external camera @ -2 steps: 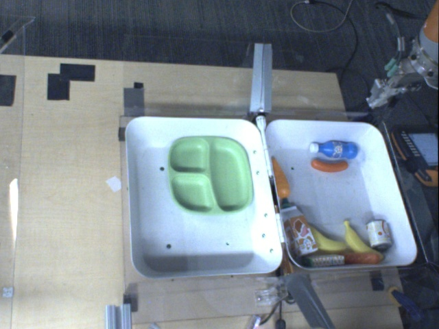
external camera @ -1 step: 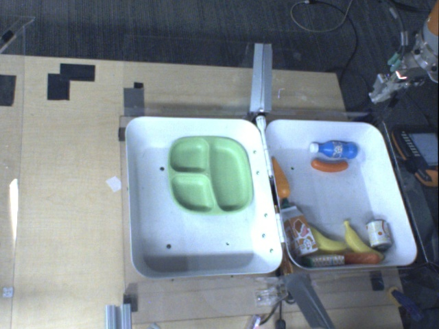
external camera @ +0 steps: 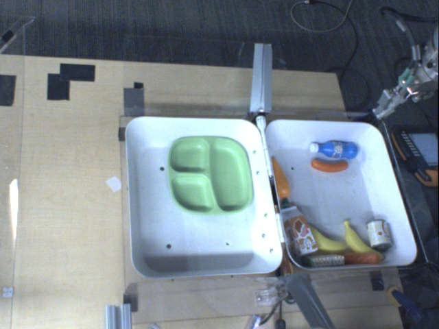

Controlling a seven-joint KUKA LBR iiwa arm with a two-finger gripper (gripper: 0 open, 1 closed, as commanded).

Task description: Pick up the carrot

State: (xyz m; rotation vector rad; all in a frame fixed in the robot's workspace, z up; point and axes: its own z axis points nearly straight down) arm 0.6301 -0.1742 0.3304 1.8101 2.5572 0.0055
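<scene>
The carrot [external camera: 280, 177] is a slim orange piece lying lengthwise against the left wall of the right bin [external camera: 392, 184], near the divider between the bins. My gripper [external camera: 389, 103] hangs outside the bins, beyond the right bin's far right corner, well away from the carrot and above the dark floor. Nothing is seen in it.
The right bin also holds a blue bottle [external camera: 335, 149], a sausage [external camera: 330, 165], a snack carton [external camera: 299, 233], two bananas [external camera: 336, 239], a small can [external camera: 378, 234] and a red-orange piece [external camera: 362, 258] along the near wall. A green divided plate [external camera: 210, 174] sits in the left bin [external camera: 147, 204].
</scene>
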